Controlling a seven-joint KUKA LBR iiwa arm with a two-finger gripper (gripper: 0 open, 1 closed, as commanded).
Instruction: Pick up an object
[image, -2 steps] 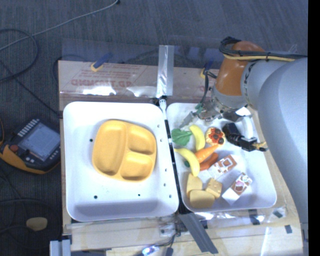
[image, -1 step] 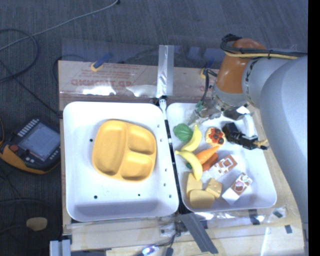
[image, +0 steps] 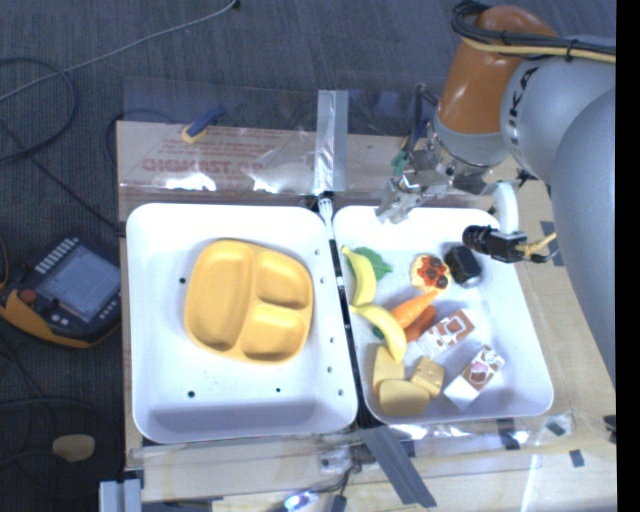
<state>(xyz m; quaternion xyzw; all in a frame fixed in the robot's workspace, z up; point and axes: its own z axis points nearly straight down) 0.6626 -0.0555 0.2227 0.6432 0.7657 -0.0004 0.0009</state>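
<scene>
Camera view: looking down at a slant on two white bins side by side, with toy food as the things to pick.
Toy food: heaped in the right bin, filling it from centre toward 7 o'clock, likely tipped in loose, since pieces lean on each other.
Bananas: two yellow ones and along the bin's left wall, at 9 o'clock.
Carrot: orange, touching the lower banana.
Boxes: two small white-and-red ones and toward 5 o'clock.
Round pieces: a spotted orange one and a dark one, near 12 o'clock.
Gripper: at the bin's far rim, around 11 o'clock, above the pile and touching none of it; whether it is parted or closed, I cannot tell, as it is small and blurred.
Arm: grey with an orange band, entering from 2 o'clock.
Left bin: holds a yellow divided tray, lying flat at centre.
</scene>
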